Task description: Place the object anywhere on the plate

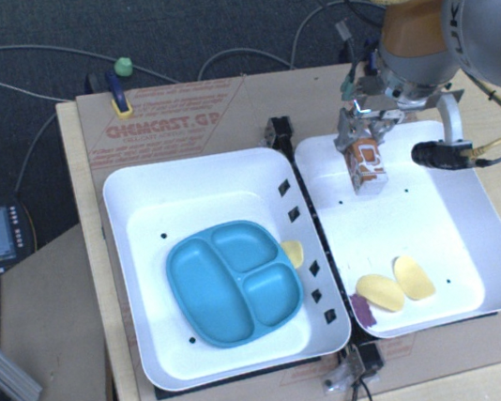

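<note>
A blue divided plate (234,281) lies in the left bin (137,204). My gripper (361,136) hangs over the far part of the right bin (464,226), its fingers closed on a small orange and white carton (367,166) that dangles below them. Two yellow chip-like pieces (396,285) lie near the front of the right bin, with a small purple piece (361,308) beside them. Another yellow piece (294,253) sits in the left bin, touching the plate's right edge.
The divider between the bins (308,233) carries black clips. A cardboard sheet (179,112) lies behind the bins, with a blue and yellow clamp (120,97) at its back left. A black cable connector (438,154) juts over the right bin's far right.
</note>
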You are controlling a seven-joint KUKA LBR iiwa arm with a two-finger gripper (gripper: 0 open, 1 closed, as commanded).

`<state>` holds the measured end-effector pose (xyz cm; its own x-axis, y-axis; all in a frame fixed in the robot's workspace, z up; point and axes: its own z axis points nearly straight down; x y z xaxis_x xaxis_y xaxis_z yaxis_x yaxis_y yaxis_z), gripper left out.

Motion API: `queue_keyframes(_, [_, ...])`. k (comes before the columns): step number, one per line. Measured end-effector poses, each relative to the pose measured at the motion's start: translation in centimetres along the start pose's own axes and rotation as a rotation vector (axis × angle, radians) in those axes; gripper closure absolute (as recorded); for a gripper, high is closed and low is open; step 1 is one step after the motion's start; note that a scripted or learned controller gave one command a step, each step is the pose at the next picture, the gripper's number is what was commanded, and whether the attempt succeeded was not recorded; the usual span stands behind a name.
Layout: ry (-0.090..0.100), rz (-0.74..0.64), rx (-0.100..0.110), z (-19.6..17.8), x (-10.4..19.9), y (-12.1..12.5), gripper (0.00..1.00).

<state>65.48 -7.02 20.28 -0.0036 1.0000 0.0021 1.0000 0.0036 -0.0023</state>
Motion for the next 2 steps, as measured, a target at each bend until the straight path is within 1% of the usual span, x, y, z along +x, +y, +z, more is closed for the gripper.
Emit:
queue_keyframes(1, [0.001,-0.001,0.002,-0.4,5.0,-2.7,1.0])
queue_keyframes(2, [0.001,-0.003,0.001,-1.9,10.6,-4.4,1.0])
